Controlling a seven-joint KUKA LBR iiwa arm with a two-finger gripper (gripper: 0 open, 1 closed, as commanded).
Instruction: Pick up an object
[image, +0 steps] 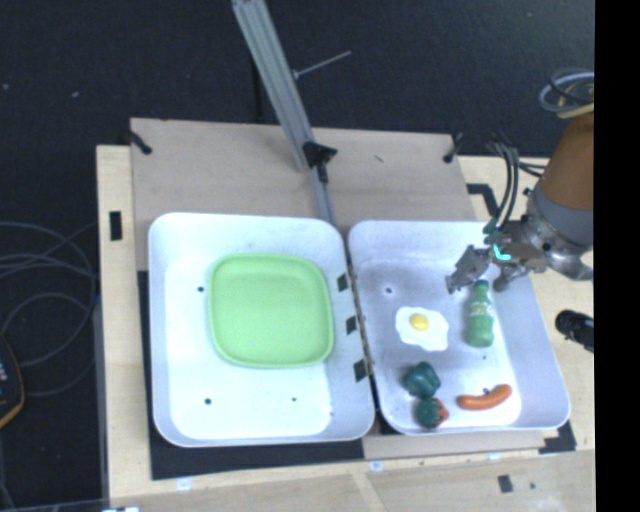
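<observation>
Near the right bin's (395, 245) far right edge, the pincer (484, 270) (fingers spread wide) hovers above the green bottle (480, 317), which lies lengthwise, cap pointing far.

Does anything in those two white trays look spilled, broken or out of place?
Nothing stands out. A green plate lies flat in the left bin. A toy fried egg, green bottle, green pepper and sausage lie apart in the right bin.

green plate (270, 309), fried egg (421, 327), green bottle (480, 316)
</observation>
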